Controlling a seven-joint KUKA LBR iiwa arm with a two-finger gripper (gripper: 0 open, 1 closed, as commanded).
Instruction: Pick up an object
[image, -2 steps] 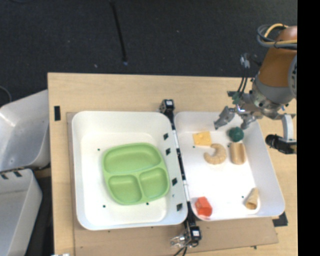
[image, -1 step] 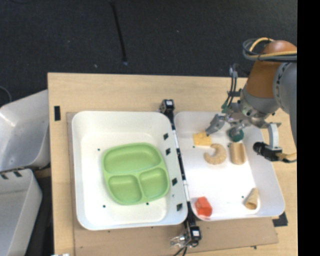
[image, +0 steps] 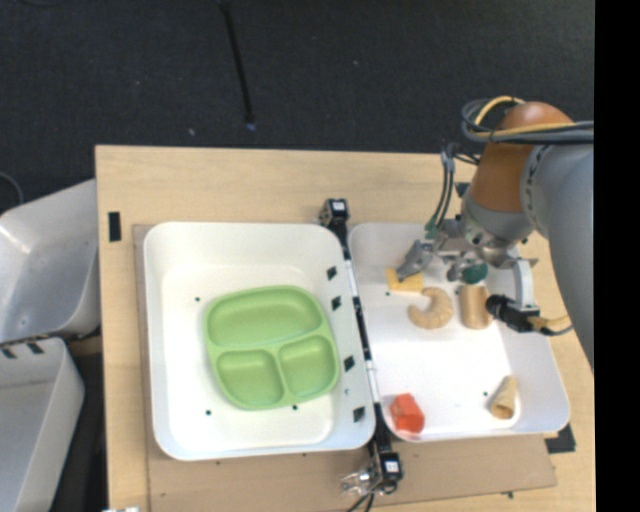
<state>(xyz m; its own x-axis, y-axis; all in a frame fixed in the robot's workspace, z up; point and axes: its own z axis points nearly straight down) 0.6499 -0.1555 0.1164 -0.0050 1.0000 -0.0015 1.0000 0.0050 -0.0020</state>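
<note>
Cheese (image: 404, 284), a small yellow wedge in the right bin (image: 450, 395), looks like the piece the arm is going for, though the task names none. The fingers (image: 412, 262) cannot be read as spread or closed from this angle; one grey tip hangs just above the wedge's upper edge and may be touching it, but nothing shows between them, so no grasp can be claimed. The gripper (image: 440, 262) sits low over the bin's upper part, with the orange band (image: 510, 165) and grey arm behind it to the right. Just beside the wedge lie a curled croissant (image: 432, 309) and a tan cylinder (image: 473, 306); a cone (image: 503, 398) and a red block (image: 406, 415) rest well apart near the lower edge. The left bin (image: 170, 400) holds a green tray (image: 272, 345). By my judgement the approach is about done; closing on an object and lifting are left.
</note>
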